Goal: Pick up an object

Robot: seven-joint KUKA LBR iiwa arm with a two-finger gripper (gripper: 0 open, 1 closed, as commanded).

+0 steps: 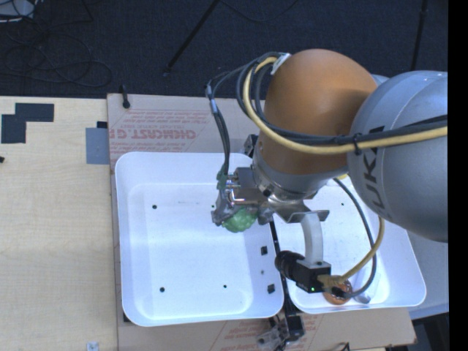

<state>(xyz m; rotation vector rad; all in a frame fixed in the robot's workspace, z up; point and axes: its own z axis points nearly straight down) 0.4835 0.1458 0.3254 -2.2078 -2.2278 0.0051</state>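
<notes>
Bench (51, 232) on the far left is bare wood with a few grey and dark patches. Next over, left bin (183, 298), white, just small dark dots on its floor. At its right side I see a green object (238, 222), soft-looking, lumpy, sitting right under the claw (228, 212). Claw is low over that bin's right part, metal bits touching or nearly touching the green object from above and left. I can't tell how wide the claw is set or whether it actually grips anything; the wrist and cables hide it. Arm (322, 123), orange band and grey body, covers most of the right bin (409, 284). A small orange-brown item (337, 295) lies near that bin's front edge, partly behind a black cable fitting.

Risks, my guess: green object sits close to the wall between the bins, so a finger could land on the rim or push it sideways rather than close round it. Soft shape may squeeze out on lift. Loose cables could snag too.
</notes>
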